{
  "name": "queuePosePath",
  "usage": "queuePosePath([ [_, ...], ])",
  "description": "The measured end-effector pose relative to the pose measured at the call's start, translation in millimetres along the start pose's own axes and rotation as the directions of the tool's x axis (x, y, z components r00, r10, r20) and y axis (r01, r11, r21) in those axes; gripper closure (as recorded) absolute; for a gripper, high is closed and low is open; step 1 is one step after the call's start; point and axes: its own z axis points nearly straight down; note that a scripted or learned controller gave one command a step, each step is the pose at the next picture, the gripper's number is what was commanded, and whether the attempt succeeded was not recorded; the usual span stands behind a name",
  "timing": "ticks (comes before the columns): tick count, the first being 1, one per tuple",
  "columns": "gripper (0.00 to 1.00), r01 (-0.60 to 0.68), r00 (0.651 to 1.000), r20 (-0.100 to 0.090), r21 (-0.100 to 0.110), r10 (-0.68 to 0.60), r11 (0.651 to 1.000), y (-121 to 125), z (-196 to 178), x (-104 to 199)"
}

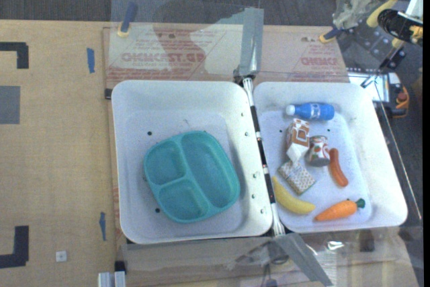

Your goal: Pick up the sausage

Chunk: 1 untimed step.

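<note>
1. the sausage [337,167] lay in the right bin [386,151], towards that bin's right side, a short reddish-orange piece flat on the white floor.
2. its long axis ran from upper left to lower right in the camera view, nearly up and down the picture with a slight tilt.
3. just to its left, touching or nearly so, stood a small dark can [318,150]; a brown packet [297,136] and a blue bottle [310,111] lay further up and left, a carrot [338,210] below it, a banana [291,199] and a checked packet [297,177] to the lower left.
4. the sausage's right flank was free, with bare bin floor between it and the wall.
5. the pincer [354,10] hung well apart from the sausage, up beyond the bin's far edge near the top right of the view; whether it was apart or together could not be told.
6. judged from this, the sausage lay down and slightly left of the pincer, so the coming move would call for travel towards the near side and a descent, closing across the short axis.
7. the left bin [134,111] held a teal divided tray [191,175].
</note>
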Motion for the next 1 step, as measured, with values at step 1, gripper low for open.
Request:
queuePosePath([
  [1, 1.00, 0.063, 0.998, 0.000, -0.002, -0.063, 0.998, 1.6, -0.5, -11.0],
])
